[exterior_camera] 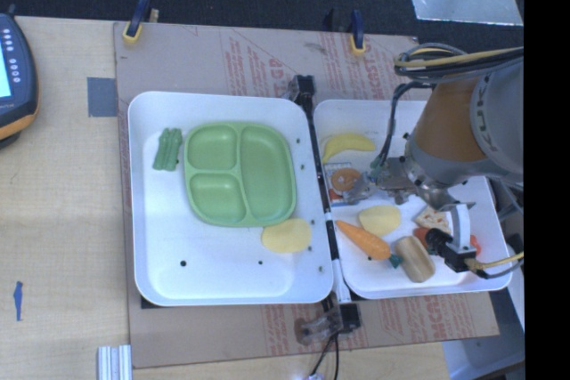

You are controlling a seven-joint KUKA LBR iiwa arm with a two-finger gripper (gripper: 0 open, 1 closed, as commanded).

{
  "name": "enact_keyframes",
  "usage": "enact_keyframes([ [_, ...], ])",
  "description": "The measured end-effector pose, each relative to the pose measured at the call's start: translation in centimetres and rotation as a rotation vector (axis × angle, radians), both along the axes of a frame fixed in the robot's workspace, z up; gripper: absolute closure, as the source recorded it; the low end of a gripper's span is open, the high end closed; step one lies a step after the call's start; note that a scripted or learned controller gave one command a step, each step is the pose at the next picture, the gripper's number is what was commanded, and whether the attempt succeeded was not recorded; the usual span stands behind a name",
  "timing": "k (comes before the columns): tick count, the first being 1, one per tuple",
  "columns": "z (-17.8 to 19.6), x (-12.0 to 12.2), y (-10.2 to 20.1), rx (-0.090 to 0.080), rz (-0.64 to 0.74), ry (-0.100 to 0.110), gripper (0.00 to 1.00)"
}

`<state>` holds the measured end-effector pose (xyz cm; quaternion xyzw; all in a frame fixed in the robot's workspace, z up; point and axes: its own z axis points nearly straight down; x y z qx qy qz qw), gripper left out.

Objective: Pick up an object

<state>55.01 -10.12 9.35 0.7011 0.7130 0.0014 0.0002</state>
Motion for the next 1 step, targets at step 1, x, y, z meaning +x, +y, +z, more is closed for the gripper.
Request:
enact_keyframes([
  [1, 10.04, 7.57, -2.8, -0.006, -0.011, -0.01, 0.0],
])
